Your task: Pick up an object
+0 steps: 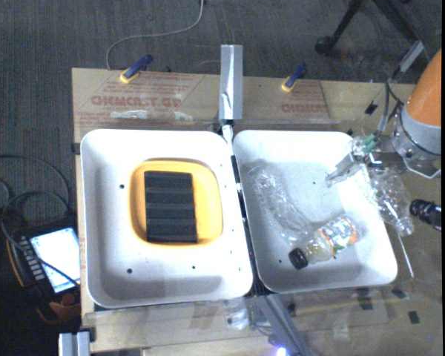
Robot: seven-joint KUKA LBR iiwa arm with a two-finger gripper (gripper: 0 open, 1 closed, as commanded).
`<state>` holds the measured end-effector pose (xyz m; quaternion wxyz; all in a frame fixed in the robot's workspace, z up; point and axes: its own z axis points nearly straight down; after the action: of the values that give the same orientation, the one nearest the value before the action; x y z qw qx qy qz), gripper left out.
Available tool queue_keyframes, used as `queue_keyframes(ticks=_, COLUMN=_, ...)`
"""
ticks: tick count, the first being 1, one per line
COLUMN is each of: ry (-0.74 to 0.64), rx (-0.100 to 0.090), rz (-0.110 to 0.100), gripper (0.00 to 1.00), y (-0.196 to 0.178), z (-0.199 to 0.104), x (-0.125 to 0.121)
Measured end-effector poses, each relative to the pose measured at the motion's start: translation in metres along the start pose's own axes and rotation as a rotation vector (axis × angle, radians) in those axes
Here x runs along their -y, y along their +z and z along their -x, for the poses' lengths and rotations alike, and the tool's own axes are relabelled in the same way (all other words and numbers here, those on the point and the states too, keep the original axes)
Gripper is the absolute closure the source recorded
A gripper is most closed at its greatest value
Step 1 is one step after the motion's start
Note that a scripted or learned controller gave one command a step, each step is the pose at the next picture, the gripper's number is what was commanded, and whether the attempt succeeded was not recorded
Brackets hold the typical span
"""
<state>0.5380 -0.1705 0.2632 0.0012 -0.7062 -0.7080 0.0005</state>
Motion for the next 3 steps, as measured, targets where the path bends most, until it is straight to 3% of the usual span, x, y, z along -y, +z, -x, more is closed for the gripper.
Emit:
queue_keyframes(ticks=1, ry=-0.079, rx=0.000, rz=-0.001, gripper=0.00, y=0.107, z=0.050, x=0.043)
queue_keyframes(ticks=2, ry=-0.256, rx=0.015, rz=0.027, gripper=0.00, y=0.169, z=0.001, x=0.046)
queue_keyframes(ticks=3, ry=-0.009, rx=-0.002, rz=0.013, gripper=0.00, y=0.172, z=0.011, x=0.021)
